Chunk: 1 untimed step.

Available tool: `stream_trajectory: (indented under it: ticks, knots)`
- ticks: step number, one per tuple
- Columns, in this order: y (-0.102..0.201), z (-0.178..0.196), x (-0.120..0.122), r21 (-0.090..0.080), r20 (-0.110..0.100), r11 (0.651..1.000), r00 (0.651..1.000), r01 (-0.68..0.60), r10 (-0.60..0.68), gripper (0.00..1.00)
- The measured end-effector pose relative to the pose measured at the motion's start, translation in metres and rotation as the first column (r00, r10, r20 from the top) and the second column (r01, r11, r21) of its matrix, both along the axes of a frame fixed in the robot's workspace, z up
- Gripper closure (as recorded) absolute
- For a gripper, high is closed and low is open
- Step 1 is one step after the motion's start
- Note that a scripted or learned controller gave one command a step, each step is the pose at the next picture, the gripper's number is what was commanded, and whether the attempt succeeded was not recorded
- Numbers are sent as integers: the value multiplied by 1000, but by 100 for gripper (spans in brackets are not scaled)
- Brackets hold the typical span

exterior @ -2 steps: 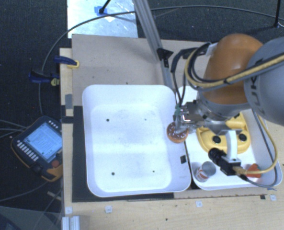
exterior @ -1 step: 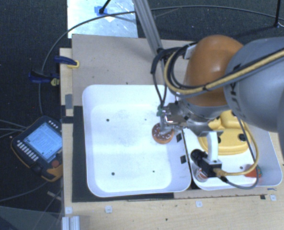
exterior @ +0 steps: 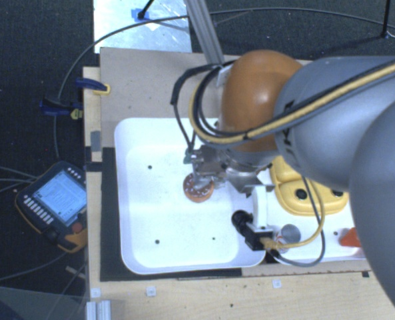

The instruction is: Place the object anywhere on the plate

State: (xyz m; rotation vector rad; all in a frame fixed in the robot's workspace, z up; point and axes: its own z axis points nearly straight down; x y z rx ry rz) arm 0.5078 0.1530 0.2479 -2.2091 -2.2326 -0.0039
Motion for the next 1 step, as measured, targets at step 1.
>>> stream_trajectory:
  ticks: [1]
  knots:
    - [-3,0,0,-1,0,1000,1000,6,-6,0]
